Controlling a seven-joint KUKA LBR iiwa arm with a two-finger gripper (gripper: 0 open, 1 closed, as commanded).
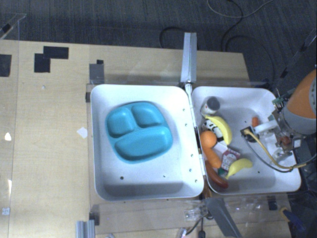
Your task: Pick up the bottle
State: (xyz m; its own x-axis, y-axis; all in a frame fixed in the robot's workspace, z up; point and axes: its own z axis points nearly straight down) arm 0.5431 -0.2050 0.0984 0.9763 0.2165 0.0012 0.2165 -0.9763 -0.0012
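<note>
presently we are cataloguing the right bin, where the step in hand, as we are judging it, is the approach to the bottle.

item, bottle: we are reading the grey round cap at the far left corner of the right bin as its top, with what seems to be a black-and-white label showing just below; we are not certain of this. it is lying close against the wall shared with the left bin, and a yellow banana is resting across its lower part.

item, tool: it is hanging over the right side of the same bin, well apart from the bottle, below the orange band. we are not able to tell whether it is apart or together, and we are seeing nothing clamped in it. a yellow cable is looping beneath it.

items, clutter: an orange, a second banana and a small packet are crowding the left half of that bin. a blue plate is sitting in the left bin.

handling note: we are advising a crossing toward the far left corner, a descent on the capped end where the bottle is showing bare, and a closing line set along the wall, not across it, so the wall and the banana are not fouling the grasp. the risks we are expecting are the round body slipping and the banana being dragged up.
</note>
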